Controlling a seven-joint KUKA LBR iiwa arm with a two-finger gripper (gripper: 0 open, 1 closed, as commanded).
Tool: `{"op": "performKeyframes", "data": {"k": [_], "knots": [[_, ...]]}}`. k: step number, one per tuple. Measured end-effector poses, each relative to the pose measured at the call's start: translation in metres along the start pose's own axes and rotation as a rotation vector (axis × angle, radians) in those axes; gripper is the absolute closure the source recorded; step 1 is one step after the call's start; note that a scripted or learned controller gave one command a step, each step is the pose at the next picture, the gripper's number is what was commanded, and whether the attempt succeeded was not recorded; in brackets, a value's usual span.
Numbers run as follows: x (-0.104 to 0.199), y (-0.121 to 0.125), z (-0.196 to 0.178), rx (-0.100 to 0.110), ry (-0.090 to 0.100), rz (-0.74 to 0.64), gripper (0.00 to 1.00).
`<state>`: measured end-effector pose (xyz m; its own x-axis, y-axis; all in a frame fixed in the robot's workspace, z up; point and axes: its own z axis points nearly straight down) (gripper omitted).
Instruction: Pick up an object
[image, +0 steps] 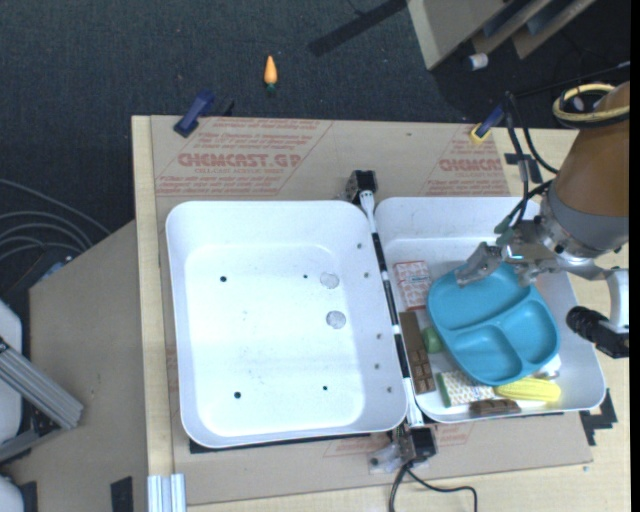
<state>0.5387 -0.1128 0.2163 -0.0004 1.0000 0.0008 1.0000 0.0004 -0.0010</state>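
I am hovering my tool (492, 262), its fingers looking spread and holding nothing, at the far rim of the blue tray (494, 328) in the right bin (592, 385), and I judge I should straddle that rim squarely before closing.

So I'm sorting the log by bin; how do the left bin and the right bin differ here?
The left bin shows bare white floor with a few small dark holes, while the right bin is crowded: a blue divided tray, a yellow item and flat packets. The end effector sits over the right bin, not the left bin. Both are shallow, white and round-cornered.
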Motion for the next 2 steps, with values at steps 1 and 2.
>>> {"op": "performKeyframes", "data": {"k": [1,2], "knots": [[0.053,-0.060,0.032,0.002,0.000,0.001,0.00],[0.022,-0.028,0.094,-0.001,0.000,0.000,0.00]]}}
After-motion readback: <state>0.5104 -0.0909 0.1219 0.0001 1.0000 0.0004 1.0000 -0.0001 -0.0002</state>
